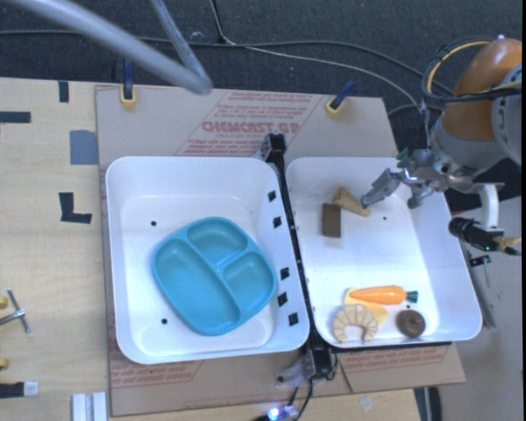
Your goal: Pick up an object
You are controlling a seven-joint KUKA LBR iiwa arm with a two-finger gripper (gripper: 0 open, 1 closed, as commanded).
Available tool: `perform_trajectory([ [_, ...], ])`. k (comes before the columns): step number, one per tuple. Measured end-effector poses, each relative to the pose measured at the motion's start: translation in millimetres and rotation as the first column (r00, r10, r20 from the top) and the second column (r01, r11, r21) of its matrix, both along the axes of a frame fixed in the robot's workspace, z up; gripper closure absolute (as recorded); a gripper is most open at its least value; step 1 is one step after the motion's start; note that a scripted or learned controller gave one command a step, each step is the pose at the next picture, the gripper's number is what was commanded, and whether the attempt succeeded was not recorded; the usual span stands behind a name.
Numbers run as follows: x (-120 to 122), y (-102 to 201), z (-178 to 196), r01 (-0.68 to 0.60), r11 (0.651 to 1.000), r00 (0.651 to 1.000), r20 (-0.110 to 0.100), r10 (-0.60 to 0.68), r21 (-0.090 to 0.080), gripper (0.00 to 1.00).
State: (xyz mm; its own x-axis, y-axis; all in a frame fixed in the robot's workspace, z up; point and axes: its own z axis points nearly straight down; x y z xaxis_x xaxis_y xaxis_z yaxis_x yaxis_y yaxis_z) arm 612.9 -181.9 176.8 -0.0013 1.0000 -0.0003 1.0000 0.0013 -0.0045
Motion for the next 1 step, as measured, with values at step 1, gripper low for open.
perform_trajectory([
  [1, -8.5, 2.6, -61.7, 0.000, 1.000, 1.000, -0.002, 0.000, 0.001, 0.00],
])
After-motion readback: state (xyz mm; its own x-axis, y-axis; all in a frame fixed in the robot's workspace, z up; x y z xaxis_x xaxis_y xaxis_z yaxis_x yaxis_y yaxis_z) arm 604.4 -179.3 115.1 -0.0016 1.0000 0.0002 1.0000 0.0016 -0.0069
